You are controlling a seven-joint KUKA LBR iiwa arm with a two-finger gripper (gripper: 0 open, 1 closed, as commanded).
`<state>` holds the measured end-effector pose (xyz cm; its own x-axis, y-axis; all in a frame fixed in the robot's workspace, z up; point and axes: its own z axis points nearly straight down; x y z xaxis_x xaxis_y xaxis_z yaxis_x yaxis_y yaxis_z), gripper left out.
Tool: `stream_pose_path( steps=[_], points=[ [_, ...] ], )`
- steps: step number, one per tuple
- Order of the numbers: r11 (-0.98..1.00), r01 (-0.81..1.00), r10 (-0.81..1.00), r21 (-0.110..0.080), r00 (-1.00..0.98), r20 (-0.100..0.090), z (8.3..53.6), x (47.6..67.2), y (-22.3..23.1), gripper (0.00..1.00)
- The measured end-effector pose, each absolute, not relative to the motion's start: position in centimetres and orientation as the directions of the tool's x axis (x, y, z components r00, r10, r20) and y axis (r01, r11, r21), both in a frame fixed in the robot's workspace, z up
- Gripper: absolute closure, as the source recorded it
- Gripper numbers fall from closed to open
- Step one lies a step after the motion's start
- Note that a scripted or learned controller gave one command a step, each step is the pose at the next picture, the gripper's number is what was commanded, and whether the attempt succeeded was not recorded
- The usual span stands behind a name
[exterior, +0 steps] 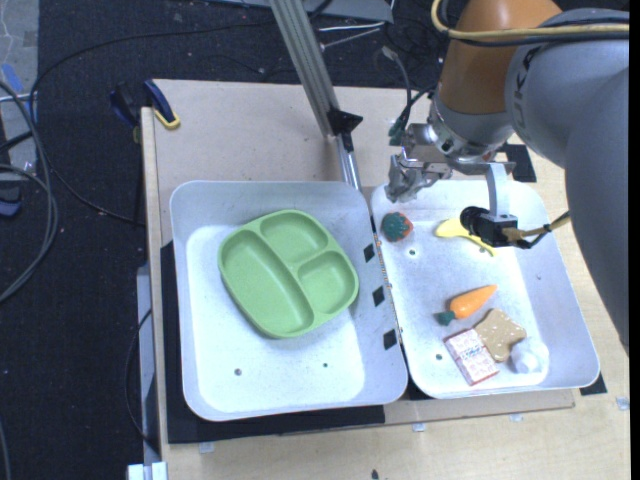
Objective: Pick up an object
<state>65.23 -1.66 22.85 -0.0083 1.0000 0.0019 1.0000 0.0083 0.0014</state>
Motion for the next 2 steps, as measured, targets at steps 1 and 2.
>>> stream_pose_path(
  steps=[1,2],
  points=[
    [0.008,1.000,1.000,0.000,-0.008,0.001,22.2,65.3,3.6,1.00],
    [0.009,1.000,1.000,0.000,-0.009,0.002,23.1,63.7,9.6,1.00]
  ],
)
